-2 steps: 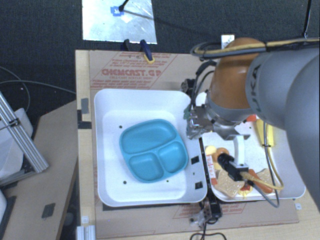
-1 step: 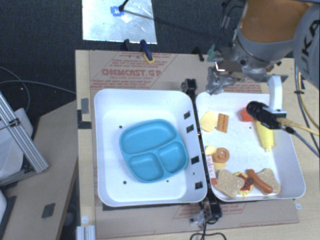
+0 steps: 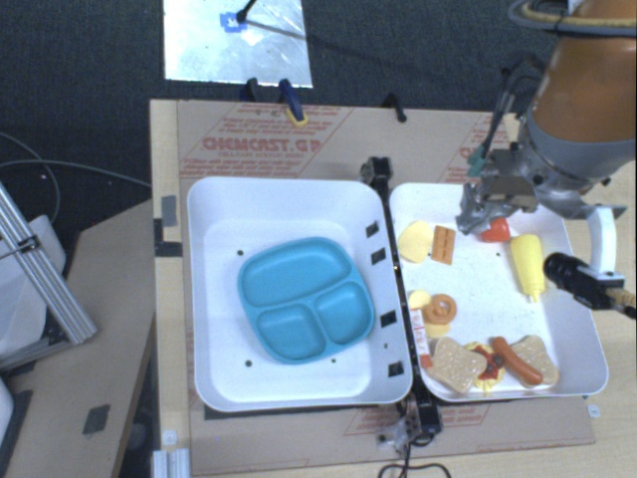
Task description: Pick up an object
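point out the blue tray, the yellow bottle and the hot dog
blue tray [image 3: 304,302], camera view, on the ridge where its three compartments meet
yellow bottle [image 3: 528,263], camera view, middle of its body
hot dog [image 3: 521,360], camera view, on the red sausage, mid-length

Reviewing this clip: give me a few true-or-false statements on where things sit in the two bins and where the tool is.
1. The blue divided plate lies in the left bin. True.
2. The hot dog lies in the left bin. False: it lies in the right bin, near its front edge.
3. The tool is over the right bin, beside a small red item. True.
4. The yellow bottle sits on the blue plate. False: it lies in the right bin, apart from the plate.
5. The blue plate carries the toast. False: the toast lies in the right bin, next to the hot dog.
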{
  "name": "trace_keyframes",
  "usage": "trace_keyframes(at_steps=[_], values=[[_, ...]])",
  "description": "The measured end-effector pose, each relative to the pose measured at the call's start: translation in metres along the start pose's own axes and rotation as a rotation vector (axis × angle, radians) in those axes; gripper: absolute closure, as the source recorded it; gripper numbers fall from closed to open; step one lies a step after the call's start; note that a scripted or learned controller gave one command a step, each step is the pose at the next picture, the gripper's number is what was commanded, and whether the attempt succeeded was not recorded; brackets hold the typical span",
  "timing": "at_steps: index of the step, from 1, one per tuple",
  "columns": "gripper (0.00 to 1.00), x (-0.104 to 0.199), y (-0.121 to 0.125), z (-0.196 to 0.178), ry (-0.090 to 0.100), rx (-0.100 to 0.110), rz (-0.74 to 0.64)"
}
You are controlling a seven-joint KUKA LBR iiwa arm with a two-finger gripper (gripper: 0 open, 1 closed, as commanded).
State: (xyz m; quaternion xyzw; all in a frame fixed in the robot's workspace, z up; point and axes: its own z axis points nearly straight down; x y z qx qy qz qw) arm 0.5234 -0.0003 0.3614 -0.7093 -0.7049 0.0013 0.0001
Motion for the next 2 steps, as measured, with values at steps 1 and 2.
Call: trace_keyframes(at_steps=[1, 2], values=[[1.0, 0.003, 0.021, 0.147, 0.001, 0.008, -0.006], [1.0, 0.003, -0.026, 0.16, 0.002, 0.002, -0.006]])
